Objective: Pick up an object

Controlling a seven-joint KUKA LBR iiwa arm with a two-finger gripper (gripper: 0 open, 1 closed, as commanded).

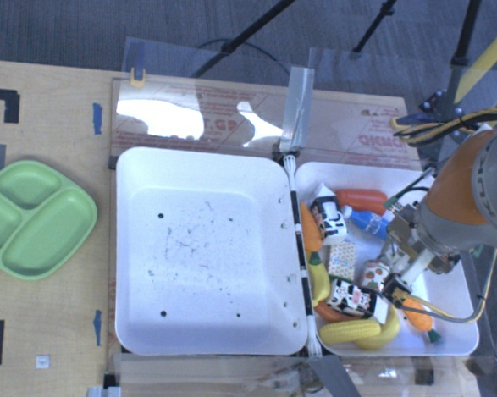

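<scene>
The job is to lift one item out of the right bin (467,295), where toys lie crowded together: a red piece (360,198) at about 12 o'clock in the bin, a blue one (367,221) just below it, a black-and-white carton (329,219) and an orange strip (311,232) toward 10 o'clock, a speckled block (341,259) near the middle, a patterned black box (352,299) at 7 o'clock, a yellow banana (360,331) along the 6 o'clock rim and an orange carrot (418,318) at 5 o'clock. The left bin (202,250) sits beside it.

The pincer (383,281) is low in the middle of the heap, by a small white cube (374,273) and just above the patterned box. Whether its tips are spread or pressed together cannot be told; the wrist and cables mask them, and nothing is plainly seen between them.

To do this step well, I judge the tips should straddle a single piece, not two touching neighbours, close fully, then rise straight up so nearby toys are not dragged along. The cube or box looks the handiest target.

The arm (465,196) enters from 3 o'clock, its orange band above the bin's 2 o'clock corner, wrist tilted down toward 7 o'clock.

A green plate (33,218) lies on the worktop (36,323) at 9 o'clock.
</scene>
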